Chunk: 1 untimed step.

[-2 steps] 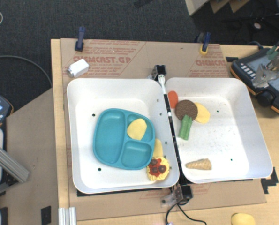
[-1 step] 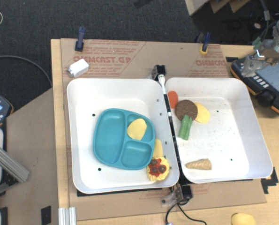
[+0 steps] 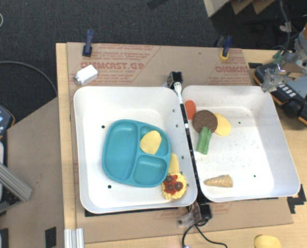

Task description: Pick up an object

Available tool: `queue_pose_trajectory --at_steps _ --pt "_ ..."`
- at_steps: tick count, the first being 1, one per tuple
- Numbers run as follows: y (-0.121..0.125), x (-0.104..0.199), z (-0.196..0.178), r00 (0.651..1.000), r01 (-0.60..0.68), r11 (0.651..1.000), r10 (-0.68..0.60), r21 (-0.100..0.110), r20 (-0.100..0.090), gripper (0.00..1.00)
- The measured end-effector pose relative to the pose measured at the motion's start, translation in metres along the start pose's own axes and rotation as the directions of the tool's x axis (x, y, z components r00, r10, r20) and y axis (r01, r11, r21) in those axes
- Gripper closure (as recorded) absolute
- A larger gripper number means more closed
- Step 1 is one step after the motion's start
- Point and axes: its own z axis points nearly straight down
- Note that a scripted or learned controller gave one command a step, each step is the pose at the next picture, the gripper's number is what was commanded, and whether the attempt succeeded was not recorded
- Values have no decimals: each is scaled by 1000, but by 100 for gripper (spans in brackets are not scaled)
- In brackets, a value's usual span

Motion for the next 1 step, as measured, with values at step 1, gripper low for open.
queue_pose_trajectory --at_steps 1 --pt "-84 15 -152 1000 -2 1000 2 -21 7 100"
